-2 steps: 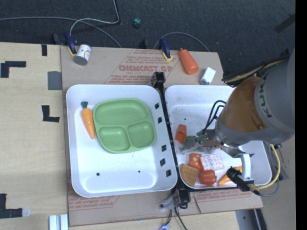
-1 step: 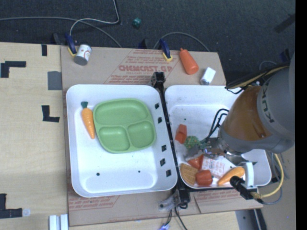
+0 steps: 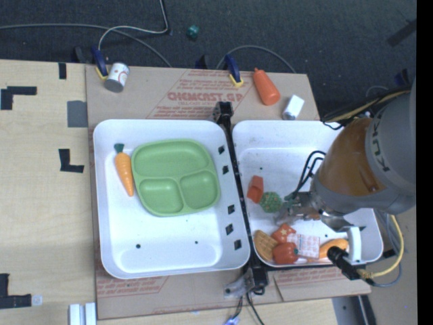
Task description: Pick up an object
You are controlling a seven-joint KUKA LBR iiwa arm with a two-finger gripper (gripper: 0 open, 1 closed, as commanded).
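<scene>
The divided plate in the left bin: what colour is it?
Light green; the divided plate shows clearly in the camera view.

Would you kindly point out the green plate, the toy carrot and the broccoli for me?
green plate (image 3: 177, 177), camera view, central ridge between compartments.
toy carrot (image 3: 124, 172), camera view, middle of orange body.
broccoli (image 3: 270, 201), camera view, green head.

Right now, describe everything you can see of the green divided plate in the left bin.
The green divided plate is a pale green, plastic-looking tray with rounded corners and three compartments: one wide across the top, two smaller below. It lies flat, slightly rotated, in the upper middle of the left bin. Nothing sits in it. A toy carrot lies close along its left edge; contact is unclear.
</scene>
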